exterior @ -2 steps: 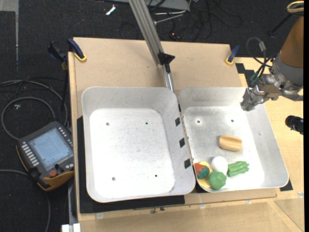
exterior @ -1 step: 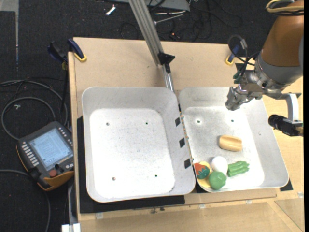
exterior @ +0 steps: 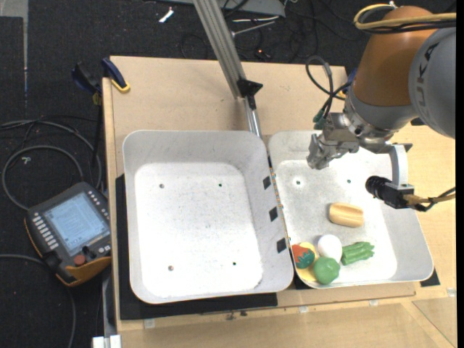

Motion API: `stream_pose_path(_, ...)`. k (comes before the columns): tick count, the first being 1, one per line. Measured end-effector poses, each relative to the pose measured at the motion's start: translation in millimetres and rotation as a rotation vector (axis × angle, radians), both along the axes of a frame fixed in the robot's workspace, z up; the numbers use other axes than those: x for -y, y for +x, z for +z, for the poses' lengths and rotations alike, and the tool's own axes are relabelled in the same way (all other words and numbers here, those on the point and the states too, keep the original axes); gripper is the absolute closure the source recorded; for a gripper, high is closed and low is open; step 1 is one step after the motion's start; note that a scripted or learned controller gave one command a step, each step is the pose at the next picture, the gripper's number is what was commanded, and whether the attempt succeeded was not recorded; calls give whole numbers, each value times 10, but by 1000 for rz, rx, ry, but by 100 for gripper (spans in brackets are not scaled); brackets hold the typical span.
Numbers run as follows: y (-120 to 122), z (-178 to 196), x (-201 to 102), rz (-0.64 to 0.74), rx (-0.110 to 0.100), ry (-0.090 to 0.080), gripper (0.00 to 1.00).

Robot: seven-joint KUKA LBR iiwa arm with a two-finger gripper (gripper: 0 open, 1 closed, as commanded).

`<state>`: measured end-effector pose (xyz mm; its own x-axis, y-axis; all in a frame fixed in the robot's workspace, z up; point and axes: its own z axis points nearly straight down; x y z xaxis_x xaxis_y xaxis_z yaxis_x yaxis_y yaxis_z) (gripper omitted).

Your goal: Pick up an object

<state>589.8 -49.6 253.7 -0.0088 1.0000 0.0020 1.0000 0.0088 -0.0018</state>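
The right bin (exterior: pixel 406 256) holds a tan bread-shaped object (exterior: pixel 346 214), a white ball (exterior: pixel 329 246), a green ridged toy (exterior: pixel 357 252), a green ball (exterior: pixel 326 270) and a red and yellow toy (exterior: pixel 303 254), all clustered in its near half. My gripper (exterior: pixel 319 156) hangs over the far left part of this bin, well above and behind the objects, with nothing seen in it. The arm's orange band sits just above it.
The left bin (exterior: pixel 145 165) lies beside the right one, with a raised divider between them. A slanted metal pole (exterior: pixel 223 46) rises behind the bins. A teach pendant (exterior: pixel 69 227) lies off the bench at left.
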Motion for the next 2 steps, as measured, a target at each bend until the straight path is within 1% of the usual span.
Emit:
stream_pose_path(1,0,25,-584,0,2,0,100)
stream_pose_path(2,14,-124,-1014,-1,-1,-1,100)
